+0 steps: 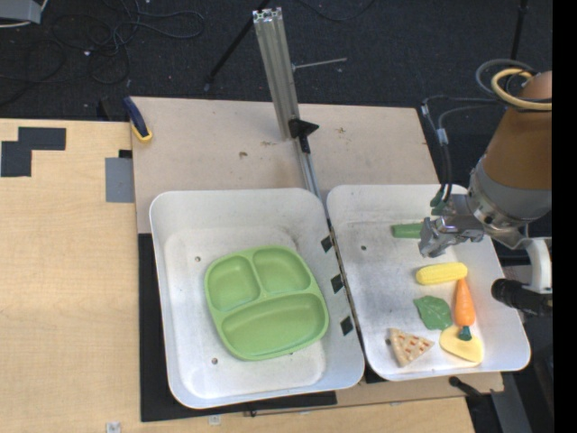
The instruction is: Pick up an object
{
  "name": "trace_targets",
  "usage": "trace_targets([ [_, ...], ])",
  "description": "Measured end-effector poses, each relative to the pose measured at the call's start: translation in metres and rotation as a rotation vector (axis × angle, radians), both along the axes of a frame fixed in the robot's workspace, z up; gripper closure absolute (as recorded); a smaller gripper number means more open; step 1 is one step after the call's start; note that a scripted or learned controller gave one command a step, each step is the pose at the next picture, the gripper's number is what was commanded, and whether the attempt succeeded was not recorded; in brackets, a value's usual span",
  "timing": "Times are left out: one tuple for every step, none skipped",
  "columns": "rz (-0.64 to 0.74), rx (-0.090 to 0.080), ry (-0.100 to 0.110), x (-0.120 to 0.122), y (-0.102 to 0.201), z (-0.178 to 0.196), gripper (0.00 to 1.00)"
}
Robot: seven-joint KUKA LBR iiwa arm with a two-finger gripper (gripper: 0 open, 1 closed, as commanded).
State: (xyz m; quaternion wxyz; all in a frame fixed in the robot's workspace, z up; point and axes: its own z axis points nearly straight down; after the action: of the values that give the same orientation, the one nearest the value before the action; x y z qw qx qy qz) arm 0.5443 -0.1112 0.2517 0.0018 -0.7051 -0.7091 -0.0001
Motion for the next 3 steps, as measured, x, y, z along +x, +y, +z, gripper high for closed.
trace_targets([
  [-0.002, -0.001, 0.001, -0.001, 0.044, 0.000, 1.00],
  [0.000, 0.000, 0.002, -0.001, 0.106, -0.002, 1.00],
  [-0.002, -0.002, 0.003, -0.003, 0.148, -0.008, 1.00],
])
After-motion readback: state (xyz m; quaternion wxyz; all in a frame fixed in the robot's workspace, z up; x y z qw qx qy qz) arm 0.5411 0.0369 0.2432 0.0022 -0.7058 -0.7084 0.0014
